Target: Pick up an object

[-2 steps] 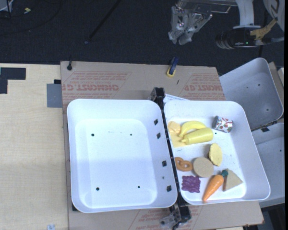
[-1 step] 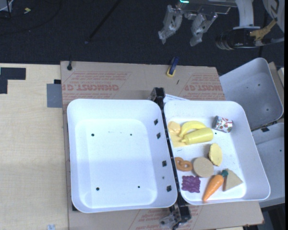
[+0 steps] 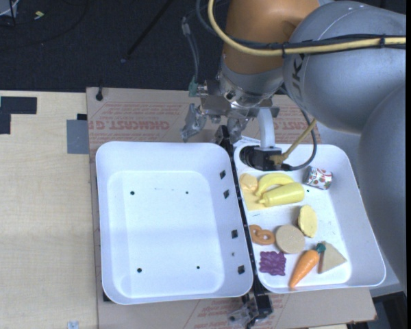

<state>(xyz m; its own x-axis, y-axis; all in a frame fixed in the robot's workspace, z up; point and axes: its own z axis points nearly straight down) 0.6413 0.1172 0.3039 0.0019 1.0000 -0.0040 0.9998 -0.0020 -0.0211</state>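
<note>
gripper [image 3: 212, 123] — above bins' far edge | toy food [image 3: 282, 195] — nearer, right bin [image 3: 359, 204]

Bins [image 3: 164, 160] white. Carrot [image 3: 302, 268] orange, green top. Grapes [image 3: 272, 262] purple. Banana [image 3: 275, 179] and bottle [image 3: 283, 195] yellow. Pretzel [image 3: 262, 235] brown. Bench [image 3: 34, 204] pale wood with grey patches.

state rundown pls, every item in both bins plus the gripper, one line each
gripper: above the bins' far edge, fingers unclear
yellow bottle: lying on its side, right bin
banana: lying flat behind the bottle
carrot: lying flat, leaf end toward the far side
purple grapes: flat, near corner
pretzel: flat
left bin: sits beside the right bin
</note>
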